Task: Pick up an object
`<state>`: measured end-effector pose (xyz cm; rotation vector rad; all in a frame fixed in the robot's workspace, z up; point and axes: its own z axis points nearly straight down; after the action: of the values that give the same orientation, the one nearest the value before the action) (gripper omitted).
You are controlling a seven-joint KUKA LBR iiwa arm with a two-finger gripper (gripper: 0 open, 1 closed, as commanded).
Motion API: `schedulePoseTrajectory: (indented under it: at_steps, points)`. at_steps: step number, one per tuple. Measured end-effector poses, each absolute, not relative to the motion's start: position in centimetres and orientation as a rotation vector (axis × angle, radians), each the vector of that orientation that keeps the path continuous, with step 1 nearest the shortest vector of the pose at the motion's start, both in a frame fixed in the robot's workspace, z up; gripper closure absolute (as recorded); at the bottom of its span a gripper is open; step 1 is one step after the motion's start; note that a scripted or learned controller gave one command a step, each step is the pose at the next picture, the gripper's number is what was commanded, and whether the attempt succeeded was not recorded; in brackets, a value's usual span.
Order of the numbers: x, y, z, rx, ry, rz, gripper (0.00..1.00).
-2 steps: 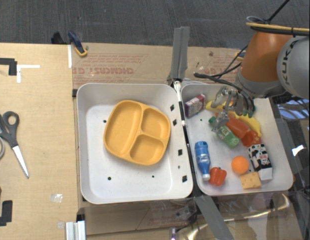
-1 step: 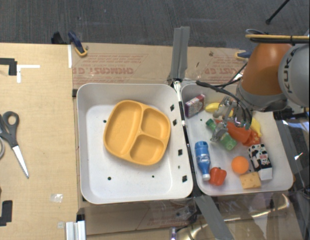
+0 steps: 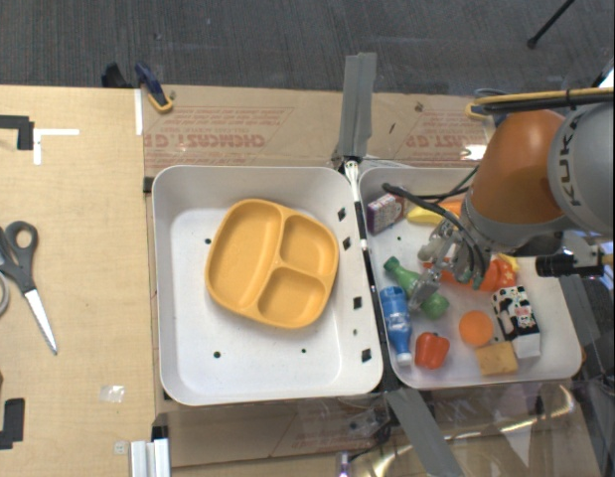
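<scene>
Camera view: the gripper (image 3: 441, 259) hangs low in the right bin (image 3: 560, 371), over a green toy (image 3: 418, 288) near its left edge; I cannot tell its grip. A yellow plate (image 3: 272, 263) fills the left bin (image 3: 178, 366).

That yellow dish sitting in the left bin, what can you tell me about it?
The yellow divided plate looks like smooth moulded plastic, with rounded corners and raised ridges splitting it into three compartments: one long section and two smaller ones. All three are bare. It lies flat, right side up and turned at a slant, near the middle of the left white bin, touching nothing else.
</scene>
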<state>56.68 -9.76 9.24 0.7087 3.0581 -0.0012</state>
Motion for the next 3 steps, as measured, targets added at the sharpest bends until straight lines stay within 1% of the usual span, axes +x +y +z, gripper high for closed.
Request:
schedulePoseTrajectory:
  at_steps: [1, 2, 3]
  points:
    - [56.3, -9.8, 9.3, 0.846, 3.022, -0.007, 0.0]
    - [62.0, -11.0, 9.3, 0.955, 2.989, 0.0, 0.0]
    - [56.1, -10.2, 9.2, 1.049, 2.96, -0.003, 0.0]
